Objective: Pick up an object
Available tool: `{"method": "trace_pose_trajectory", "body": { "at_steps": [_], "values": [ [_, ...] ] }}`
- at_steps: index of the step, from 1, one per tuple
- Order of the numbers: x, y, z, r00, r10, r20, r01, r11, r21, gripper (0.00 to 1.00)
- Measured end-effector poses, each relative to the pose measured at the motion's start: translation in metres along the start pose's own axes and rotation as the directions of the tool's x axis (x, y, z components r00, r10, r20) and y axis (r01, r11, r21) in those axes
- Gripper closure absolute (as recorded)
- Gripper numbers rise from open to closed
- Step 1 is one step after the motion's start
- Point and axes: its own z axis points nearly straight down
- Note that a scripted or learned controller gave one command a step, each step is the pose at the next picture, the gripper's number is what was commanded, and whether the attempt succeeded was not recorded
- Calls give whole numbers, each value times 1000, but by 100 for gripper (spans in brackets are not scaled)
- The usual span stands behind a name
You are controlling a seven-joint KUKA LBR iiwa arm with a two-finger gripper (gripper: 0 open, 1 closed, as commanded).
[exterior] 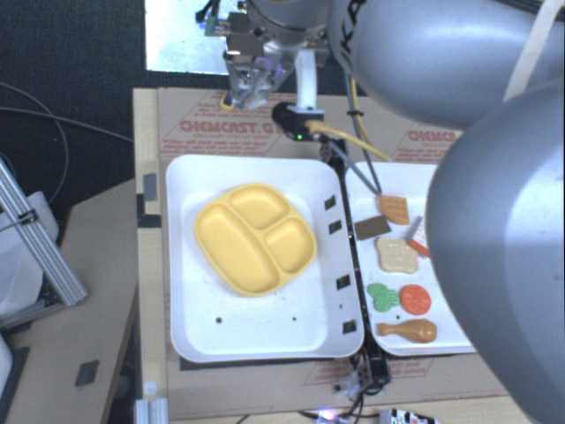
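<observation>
camera view, arm [503, 201] overhangs right bin [371, 272], toys [416, 299]

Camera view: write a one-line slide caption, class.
Gripper poised beyond two white bins, one holding a yellow divided plate, the other toy foods.

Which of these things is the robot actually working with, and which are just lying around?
For the job: gripper, yellow plate, waffle, toast, broccoli, tomato, drumstick.
Just lying about: cardboard, metal frame.
</observation>
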Motion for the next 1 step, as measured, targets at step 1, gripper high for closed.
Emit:
{"method": "trace_pose_trajectory", "body": {
  "at_steps": [1],
  "values": [
    [0,-80,56,1000,5,4,-5,1000,15,100]
  ]
}}
